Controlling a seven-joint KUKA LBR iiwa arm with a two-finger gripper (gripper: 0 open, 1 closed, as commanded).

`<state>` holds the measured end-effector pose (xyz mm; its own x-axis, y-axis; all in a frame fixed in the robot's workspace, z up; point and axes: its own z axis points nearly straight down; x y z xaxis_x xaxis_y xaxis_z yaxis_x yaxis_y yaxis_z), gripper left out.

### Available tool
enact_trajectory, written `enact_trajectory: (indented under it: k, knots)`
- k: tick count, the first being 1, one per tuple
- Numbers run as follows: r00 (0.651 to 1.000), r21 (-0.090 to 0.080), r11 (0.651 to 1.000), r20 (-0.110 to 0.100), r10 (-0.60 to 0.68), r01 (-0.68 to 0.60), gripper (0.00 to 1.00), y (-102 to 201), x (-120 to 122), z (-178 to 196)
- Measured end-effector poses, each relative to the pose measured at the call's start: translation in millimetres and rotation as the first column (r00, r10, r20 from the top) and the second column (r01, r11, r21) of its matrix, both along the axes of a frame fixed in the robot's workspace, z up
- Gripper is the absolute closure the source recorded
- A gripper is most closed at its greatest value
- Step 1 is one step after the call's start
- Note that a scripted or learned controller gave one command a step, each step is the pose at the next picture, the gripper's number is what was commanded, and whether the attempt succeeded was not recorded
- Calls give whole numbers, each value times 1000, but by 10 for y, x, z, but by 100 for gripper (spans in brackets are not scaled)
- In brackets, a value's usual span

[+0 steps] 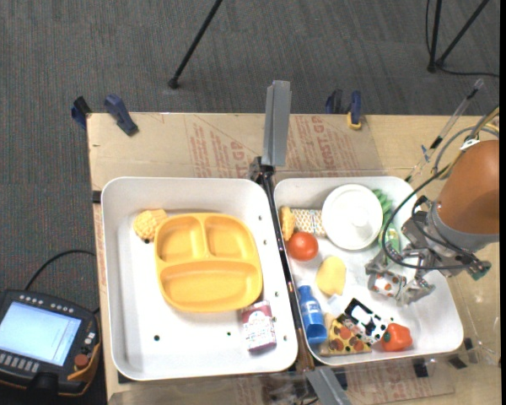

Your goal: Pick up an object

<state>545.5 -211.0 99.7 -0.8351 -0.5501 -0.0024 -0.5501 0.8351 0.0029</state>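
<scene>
Pickable objects: mostly in the right bin (445,310), two in the left bin (118,268).
Right bin: white bowl (352,217) upside down at back, red tomato (303,245), yellow lemon (331,276), blue bottle (310,313) lying flat, orange pepper (395,337), black-and-white cow toy (361,317), corn piece (287,223). Left bin: yellow divided plate (208,261) flat, small pink carton (259,326) just beside its front corner.
</scene>
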Motion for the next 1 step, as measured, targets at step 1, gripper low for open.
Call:
enact_trajectory:
  k: [1]
  knots:
    - [988, -3, 988, 13, -157, 157, 100, -12, 467, 1031]
